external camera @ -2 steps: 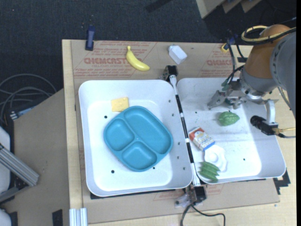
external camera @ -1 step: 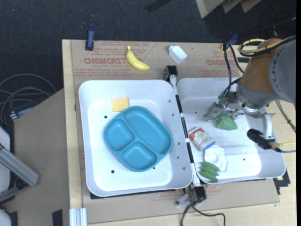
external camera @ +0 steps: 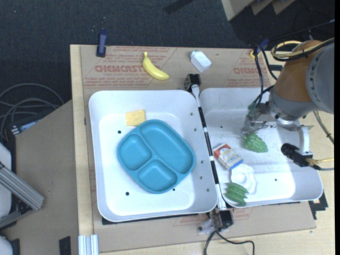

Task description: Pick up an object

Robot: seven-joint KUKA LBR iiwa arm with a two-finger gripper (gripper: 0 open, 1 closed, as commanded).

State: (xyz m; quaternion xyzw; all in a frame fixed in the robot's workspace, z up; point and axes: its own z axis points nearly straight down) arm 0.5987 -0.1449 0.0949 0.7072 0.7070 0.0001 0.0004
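In the right bin [external camera: 289, 182] lie a bumpy green object [external camera: 255, 142], a small red and white carton [external camera: 227, 156], a white lump [external camera: 243, 177] and a green pod [external camera: 236, 193] near the front rim. My gripper [external camera: 258, 122] hangs low at the back of this bin. It is just behind the bumpy green object and very close to its far end. Nothing can be made out in its grasp. The left bin [external camera: 106, 142] holds a blue divided plate [external camera: 154, 155] and a flat yellow block [external camera: 135, 117].
On the board behind the bins lie a yellow banana [external camera: 153, 68], a white block [external camera: 201, 61] and a small blue item [external camera: 101, 42]. The grey arm with its orange band [external camera: 297, 78] reaches in over the right bin's far right corner. Cables hang beside it.
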